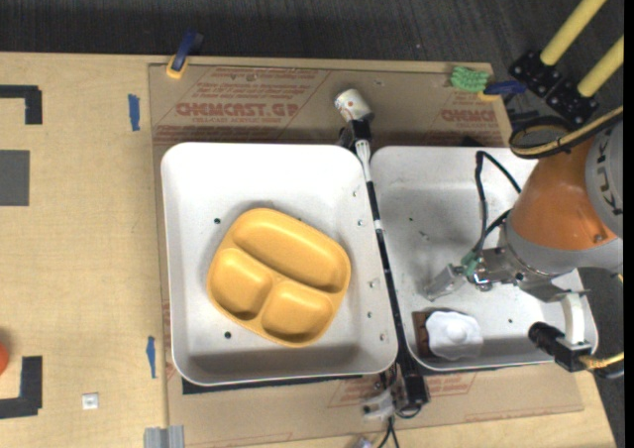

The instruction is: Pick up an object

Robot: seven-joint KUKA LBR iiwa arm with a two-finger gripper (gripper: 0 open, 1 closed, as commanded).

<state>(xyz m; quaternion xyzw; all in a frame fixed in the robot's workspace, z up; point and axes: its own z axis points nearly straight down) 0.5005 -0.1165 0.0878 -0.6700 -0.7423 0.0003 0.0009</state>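
Yellow and glossy, a moulded plastic tray with three rounded compartments (pixel 279 275) lay in the middle of the left white bin (pixel 188 178), turned a little askew. In the right white bin (pixel 416 173), a small white rounded object (pixel 454 334) sat near the front wall. The grey arm with its orange band (pixel 560 213) reached in from the right, its hand (pixel 458 276) low over the right bin's floor, just behind the white object. How far the hand was open, I could not tell. Both bins rested on a brown cardboard surface (pixel 248 104).
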